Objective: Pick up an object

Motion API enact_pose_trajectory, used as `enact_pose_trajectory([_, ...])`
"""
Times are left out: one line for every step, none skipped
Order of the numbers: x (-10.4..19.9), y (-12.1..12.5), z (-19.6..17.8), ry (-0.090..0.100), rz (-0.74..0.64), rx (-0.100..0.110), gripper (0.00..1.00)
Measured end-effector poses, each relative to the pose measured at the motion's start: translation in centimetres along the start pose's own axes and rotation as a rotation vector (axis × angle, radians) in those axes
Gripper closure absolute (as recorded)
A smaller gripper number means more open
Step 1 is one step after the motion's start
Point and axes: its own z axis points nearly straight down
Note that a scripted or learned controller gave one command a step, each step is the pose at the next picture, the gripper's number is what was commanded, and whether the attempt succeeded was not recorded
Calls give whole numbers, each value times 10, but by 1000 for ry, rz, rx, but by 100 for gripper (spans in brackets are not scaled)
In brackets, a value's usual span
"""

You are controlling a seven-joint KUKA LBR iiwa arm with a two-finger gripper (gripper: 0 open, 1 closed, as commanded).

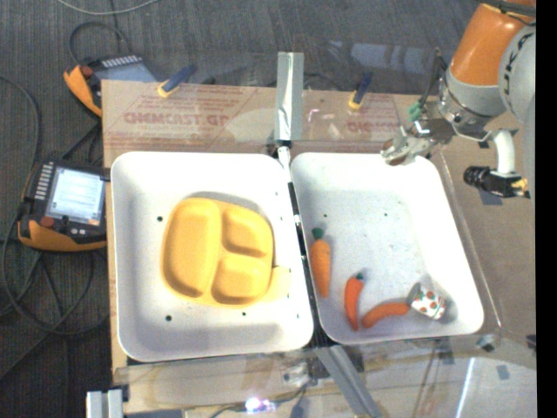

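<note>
1. We see the pincer [402, 151] poised over the far rim of the right bin [383, 207], nothing visible between its tips; whether they stand apart or together we cannot tell at this size.
2. We judge the approach to be the step in hand: no object is lifted, and the next move calls for travel toward the near side of the bin and a descent onto one item.
3. Nearest the pincer among the objects, the lone carrot [321, 265] lies well toward the near side and to its left, by the bin's inner wall.
4. Farther off, two more carrots [365, 305] touch near the front wall, a spotted toy [428, 302] just beside them.
5. Farthest, the left bin [139, 320] holds a yellow divided tray [218, 251].
</note>
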Motion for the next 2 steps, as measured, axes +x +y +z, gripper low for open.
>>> enact_pose_trajectory([0, 0, 0, 0, 0, 0, 0])
enact_pose_trajectory([-39, -35, 119, 10, 222, -4, 0])
